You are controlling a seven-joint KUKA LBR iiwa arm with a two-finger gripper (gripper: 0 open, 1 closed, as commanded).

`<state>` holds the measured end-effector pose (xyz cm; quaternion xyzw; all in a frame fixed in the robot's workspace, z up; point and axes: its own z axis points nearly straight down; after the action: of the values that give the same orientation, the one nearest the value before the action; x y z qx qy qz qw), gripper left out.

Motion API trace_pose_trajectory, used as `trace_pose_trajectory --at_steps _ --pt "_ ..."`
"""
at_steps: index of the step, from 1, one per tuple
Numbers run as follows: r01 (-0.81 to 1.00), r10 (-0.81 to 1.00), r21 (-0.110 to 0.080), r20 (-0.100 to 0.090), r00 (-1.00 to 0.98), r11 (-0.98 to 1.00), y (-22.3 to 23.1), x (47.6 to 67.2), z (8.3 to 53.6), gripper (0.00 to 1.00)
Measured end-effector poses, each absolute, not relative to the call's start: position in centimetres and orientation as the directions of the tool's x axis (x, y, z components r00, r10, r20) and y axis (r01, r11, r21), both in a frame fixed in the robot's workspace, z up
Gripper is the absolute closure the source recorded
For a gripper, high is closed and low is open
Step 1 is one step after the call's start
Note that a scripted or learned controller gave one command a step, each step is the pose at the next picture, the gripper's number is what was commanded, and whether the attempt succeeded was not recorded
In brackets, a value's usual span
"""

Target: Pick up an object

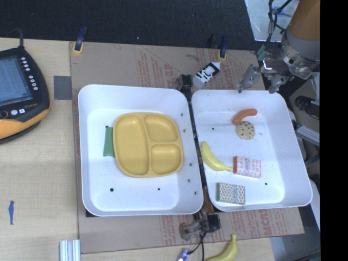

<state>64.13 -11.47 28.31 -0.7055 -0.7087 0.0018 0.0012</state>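
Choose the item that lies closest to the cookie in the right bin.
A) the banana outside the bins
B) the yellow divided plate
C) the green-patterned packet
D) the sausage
D: the sausage lies just above the cookie in the right bin, nearly touching it, nearer than any other item.

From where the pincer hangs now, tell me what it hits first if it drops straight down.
Probably the far rim of the right bin; the pincer hangs above that edge, short of the sausage. Depth is unclear.
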Motion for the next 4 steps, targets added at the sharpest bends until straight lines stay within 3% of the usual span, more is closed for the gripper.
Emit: trace_pose_trajectory --at_steps 1,2,3,4 --pt "1.0 1.0 -0.006 -0.003 -0.005 0.005 -17.2 63.3 21.1 0.0" --pt "1.0 1.0 -0.007 -0.002 -0.006 0.006 -14.9 65.6 13.7 0.0" --pt "1.0 1.0 -0.007 -0.001 -0.007 0.007 -14.6 65.6 10.0 0.0" --pt "1.0 1.0 -0.002 0.0 -0.002 0.002 -20.9 65.6 16.4 0.0"
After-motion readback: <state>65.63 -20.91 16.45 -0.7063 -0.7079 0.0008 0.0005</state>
